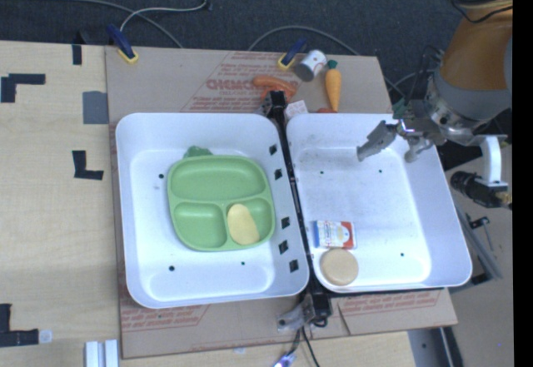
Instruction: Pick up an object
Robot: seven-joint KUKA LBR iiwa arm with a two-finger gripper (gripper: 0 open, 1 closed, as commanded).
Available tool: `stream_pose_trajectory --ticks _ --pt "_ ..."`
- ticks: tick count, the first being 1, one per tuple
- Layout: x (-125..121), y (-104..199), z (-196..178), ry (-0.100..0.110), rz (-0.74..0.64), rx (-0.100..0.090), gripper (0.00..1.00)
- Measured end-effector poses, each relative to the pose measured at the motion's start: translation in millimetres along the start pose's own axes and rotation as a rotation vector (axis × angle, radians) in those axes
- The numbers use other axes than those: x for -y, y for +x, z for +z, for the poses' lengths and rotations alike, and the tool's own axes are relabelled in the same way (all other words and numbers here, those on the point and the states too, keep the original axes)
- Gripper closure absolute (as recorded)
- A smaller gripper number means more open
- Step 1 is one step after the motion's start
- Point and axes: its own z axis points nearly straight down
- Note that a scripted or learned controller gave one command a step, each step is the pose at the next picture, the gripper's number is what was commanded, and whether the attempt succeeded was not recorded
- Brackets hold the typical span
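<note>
The left bin holds a green divided tray with a yellow piece in its lower right compartment. The right bin holds a small red-and-white packet and, just below it, a round tan disc. The claw hangs spread over that bin's upper part, pinching nothing

Gripper hovering, fingers spread, over the right bin; round tan object and small packet lying near its front edge.
</note>
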Motion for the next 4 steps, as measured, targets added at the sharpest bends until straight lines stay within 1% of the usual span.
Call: stream_pose_trajectory --ticks 1,2,3,4 --pt "43.7 36.0 80.5 0.003 0.000 -0.001 0.00" --pt "52.0 22.3 174.7 -0.007 0.000 -0.002 0.00" --pt "49.3 18.9 162.2 -0.019 0.004 0.005 1.00" --pt "50.3 19.9 163.6 -0.013 0.003 0.003 0.00"
